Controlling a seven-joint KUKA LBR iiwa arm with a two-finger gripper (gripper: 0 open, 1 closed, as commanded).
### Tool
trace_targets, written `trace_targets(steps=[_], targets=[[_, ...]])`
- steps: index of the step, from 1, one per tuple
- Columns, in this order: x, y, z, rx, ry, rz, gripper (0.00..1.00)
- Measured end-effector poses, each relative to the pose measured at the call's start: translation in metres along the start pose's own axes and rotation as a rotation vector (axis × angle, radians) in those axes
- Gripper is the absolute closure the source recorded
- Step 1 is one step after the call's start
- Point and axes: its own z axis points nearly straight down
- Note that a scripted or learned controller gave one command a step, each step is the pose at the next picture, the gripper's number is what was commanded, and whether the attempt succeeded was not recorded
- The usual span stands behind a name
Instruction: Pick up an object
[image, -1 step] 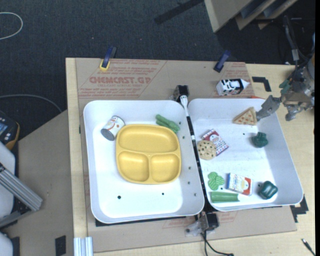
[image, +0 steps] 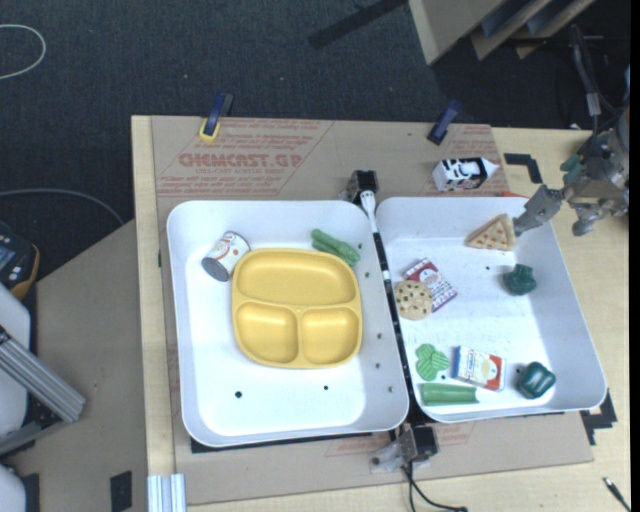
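Observation:
My gripper (image: 559, 216) hovers over the far right corner of the right bin (image: 570, 320), its fingers spread open with nothing between them. Its left finger (image: 534, 211) ends just right of a tan waffle wedge (image: 490, 235). Below that lies a dark green toy (image: 519, 280). Further left sit a red-and-white packet (image: 431, 281) and a cookie (image: 410, 299). Along the near side lie a light green leaf (image: 431, 360), a green pod (image: 447, 394), a small juice carton (image: 477, 368) and a green pepper (image: 535, 380).
The left bin (image: 200, 370) holds a yellow divided plate (image: 297, 305), a small can (image: 224, 255) on its side and a green bean pod (image: 335, 245). A black-and-white cow-patterned item (image: 465, 173) lies on the bench behind the right bin.

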Motion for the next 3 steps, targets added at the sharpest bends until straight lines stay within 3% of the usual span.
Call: trace_targets(steps=[1,3], targets=[[0.005,-0.002,0.043,0.004,0.001,-0.001,0.0],[0.006,-0.003,0.17,0.006,0.002,0.0,0.0]])
